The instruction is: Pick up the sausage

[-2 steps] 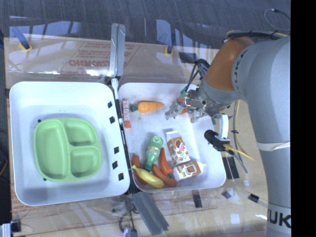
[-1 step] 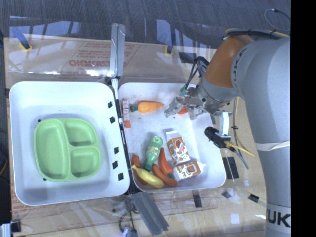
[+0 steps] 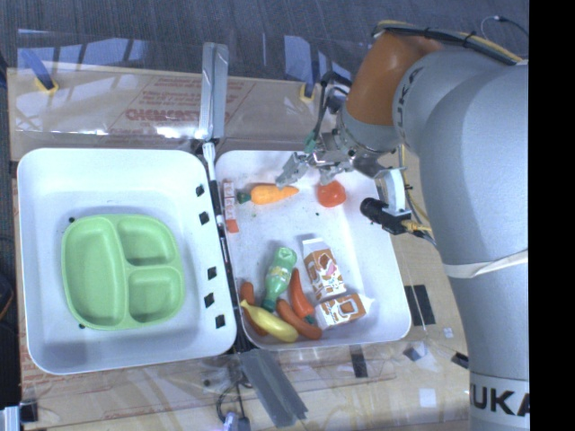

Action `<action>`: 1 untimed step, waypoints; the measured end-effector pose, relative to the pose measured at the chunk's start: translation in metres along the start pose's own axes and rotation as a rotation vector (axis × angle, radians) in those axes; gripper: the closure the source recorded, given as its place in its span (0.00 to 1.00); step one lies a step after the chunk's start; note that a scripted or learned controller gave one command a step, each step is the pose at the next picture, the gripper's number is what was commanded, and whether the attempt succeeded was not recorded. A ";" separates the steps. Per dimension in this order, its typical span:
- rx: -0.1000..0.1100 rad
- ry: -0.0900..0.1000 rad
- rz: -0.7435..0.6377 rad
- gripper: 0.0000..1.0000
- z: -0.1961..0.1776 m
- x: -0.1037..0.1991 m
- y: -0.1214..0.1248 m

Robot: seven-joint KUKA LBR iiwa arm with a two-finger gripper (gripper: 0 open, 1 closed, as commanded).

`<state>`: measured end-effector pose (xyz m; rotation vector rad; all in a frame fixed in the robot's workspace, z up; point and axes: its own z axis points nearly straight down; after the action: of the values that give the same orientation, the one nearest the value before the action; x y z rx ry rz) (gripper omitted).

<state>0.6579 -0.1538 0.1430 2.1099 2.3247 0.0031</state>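
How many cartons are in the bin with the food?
2: a taller carton mid-bin, and a smaller carton lying below it near the right bin's front corner. Others could hide beneath the pile.

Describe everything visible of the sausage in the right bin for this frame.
The reddish-brown sausage is a smooth, glossy, slightly curved toy-like link, probably plastic. It lies flat on the floor of the right white bin, near the front edge, running lengthwise from upper middle toward the front. The green bottle lies against its left side and a small printed carton on its right; a second similar link and a yellow banana crowd its lower end. The gripper is at the bin's far end, away from it.
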 end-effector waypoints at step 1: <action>0.005 0.002 -0.373 0.00 0.000 0.060 -0.056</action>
<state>0.5960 -0.1000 0.1432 1.6446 2.6798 -0.0018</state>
